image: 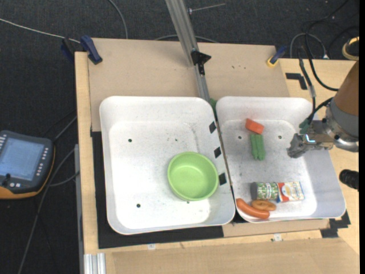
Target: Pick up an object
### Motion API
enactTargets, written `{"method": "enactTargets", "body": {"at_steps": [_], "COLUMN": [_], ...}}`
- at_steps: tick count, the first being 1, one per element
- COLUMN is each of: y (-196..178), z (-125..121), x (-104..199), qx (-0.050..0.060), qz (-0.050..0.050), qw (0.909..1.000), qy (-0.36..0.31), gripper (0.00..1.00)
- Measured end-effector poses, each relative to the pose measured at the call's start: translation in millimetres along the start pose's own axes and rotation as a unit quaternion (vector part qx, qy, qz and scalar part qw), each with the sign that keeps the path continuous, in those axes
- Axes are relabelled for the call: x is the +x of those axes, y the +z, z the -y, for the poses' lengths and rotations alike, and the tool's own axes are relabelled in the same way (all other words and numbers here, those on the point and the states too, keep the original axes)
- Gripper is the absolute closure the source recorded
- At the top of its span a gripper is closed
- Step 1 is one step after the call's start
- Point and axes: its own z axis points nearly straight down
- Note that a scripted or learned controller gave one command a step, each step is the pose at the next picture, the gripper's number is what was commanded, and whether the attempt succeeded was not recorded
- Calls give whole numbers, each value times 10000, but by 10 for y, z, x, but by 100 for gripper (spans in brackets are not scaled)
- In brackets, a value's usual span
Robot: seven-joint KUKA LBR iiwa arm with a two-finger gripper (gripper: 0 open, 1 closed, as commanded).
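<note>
Left bin [117, 124]: white, with fine dark speckling and a few small black dots. Right bin [285, 110]: white, same speckling. Bowl [192, 176]: solid light green. Carrot-shaped piece [255, 126]: orange-red. Pod-shaped piece [258, 146]: green. Carton [278, 192]: dark green print at one end, white and red at the other. Sausage-shaped piece [251, 209]: red-orange. Desk [148, 67]: tan, with black matting under the bins and black tape marks at the right. Corner clamps [91, 49]: blue. Arm [348, 104]: grey with an orange band. Tool [297, 146]: grey metal. Handheld pendant [23, 163]: orange body, grey face, blue-grey screen. Floor [40, 10]: dark carpet.
</note>
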Motion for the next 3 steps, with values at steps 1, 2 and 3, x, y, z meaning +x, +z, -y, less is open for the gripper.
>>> {"method": "enactTargets", "body": {"at_steps": [1,2,3], "y": [-524,-410,-305], "z": [-12,-53,-27], "x": [0,435,1022], "qx": [1,26,28], "qz": [0,-8,-10], "qw": [10000,10000,10000], "qy": [1,-10,-16], "gripper": [100,100,100]}}
